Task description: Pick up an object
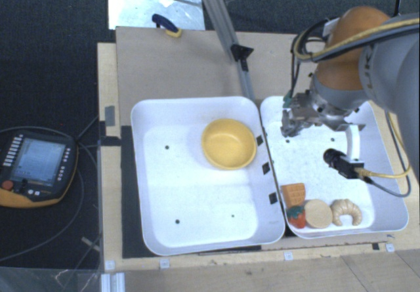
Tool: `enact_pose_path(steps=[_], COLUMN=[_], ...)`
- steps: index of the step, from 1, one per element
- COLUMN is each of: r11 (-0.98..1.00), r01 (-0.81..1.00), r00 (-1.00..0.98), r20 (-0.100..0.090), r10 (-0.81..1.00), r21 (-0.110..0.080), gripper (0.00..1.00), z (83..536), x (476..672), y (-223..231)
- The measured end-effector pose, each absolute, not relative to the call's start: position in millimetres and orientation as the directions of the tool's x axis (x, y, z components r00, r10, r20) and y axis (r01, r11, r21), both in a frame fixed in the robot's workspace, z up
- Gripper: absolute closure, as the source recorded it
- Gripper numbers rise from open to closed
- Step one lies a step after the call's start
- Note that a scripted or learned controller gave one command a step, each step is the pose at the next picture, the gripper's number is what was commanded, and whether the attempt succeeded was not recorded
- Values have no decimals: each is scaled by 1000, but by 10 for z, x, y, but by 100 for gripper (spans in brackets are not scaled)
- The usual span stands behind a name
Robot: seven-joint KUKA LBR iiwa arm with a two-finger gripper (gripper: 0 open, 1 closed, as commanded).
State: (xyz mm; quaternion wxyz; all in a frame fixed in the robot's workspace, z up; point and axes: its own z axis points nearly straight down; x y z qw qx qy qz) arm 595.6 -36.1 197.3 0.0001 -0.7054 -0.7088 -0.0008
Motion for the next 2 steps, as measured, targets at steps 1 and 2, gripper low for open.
enact_pose_path(steps=[1, 2], r11=[5, 5], r01=[1000, 1000], r00=[-5, -5], r20=[0, 1], r10=[1000, 1000], r21=[3, 2], gripper=[100, 100], z=[2193, 2362], x=[6098, 6271], y=[151, 657])
